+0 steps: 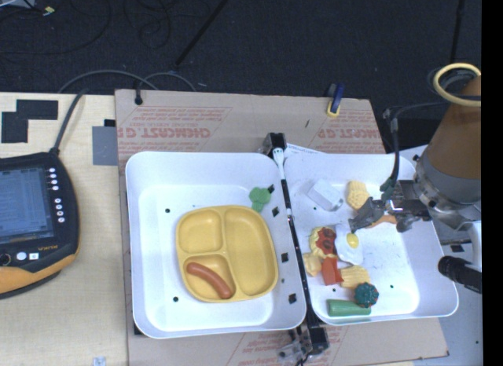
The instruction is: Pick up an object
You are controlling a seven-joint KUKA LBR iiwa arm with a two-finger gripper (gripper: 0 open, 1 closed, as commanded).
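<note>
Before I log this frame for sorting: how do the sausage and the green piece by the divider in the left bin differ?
The sausage is reddish-brown and elongated; the green piece is green, rounder and smaller. The sausage lies in a compartment of the yellow tray, while the green piece sits on the bin floor past the tray's upper right corner. Both are in the left bin, apart from the gripper.

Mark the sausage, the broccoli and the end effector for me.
sausage (211, 279): camera view, middle of its length, in the yellow plate's front compartment.
broccoli (365, 294): camera view, its dark green head, right bin's near edge.
end effector (364, 220): camera view, at its tips, over the right bin.
</note>
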